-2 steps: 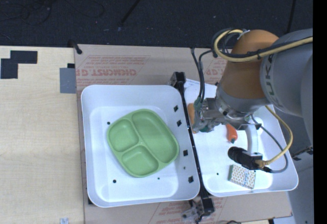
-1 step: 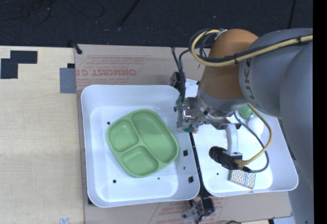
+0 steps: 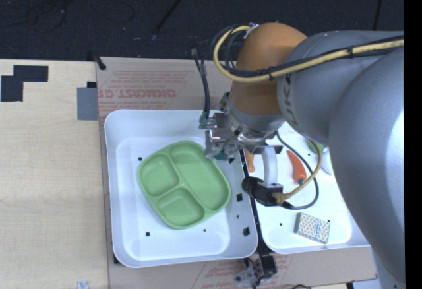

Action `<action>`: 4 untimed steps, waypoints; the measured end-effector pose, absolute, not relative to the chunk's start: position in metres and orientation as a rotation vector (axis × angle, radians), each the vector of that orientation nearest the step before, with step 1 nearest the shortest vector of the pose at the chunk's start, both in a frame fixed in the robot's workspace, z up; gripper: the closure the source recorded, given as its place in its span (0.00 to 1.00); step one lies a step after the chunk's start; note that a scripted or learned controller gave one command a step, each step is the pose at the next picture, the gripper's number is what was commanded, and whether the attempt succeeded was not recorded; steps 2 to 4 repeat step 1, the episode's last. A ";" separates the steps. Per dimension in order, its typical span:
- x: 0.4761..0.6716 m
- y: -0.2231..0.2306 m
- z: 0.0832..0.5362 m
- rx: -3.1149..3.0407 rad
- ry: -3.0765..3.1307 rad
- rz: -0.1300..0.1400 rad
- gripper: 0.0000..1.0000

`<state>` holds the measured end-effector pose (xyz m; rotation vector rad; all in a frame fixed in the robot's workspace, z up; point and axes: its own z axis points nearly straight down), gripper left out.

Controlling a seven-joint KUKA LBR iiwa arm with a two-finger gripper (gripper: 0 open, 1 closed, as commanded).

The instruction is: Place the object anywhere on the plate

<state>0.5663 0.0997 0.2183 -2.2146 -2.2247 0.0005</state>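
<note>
A light green plate (image 3: 181, 183) with three compartments lies tilted in the left white bin (image 3: 128, 241). My gripper (image 3: 215, 141) hangs at the plate's upper right rim, under the arm's orange band (image 3: 267, 76). The wrist hides what is below it, and I see nothing on the plate. In the right bin, an orange stick-shaped object (image 3: 297, 165) lies partly behind the arm's cables. A small patterned box (image 3: 312, 227) rests near that bin's front.
The right white bin (image 3: 343, 241) is largely covered by the grey arm (image 3: 356, 123). A black cable connector (image 3: 262, 191) hangs over the wall between the bins. Brown cardboard (image 3: 145, 86) lies behind the bins, with the wooden bench (image 3: 46, 175) to the left.
</note>
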 end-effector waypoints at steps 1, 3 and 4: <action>0.565 0.097 0.218 -2.217 -2.222 0.006 0.00; 0.565 0.097 0.218 -2.217 -2.222 0.006 0.00; 0.565 0.097 0.218 -2.217 -2.222 0.006 0.00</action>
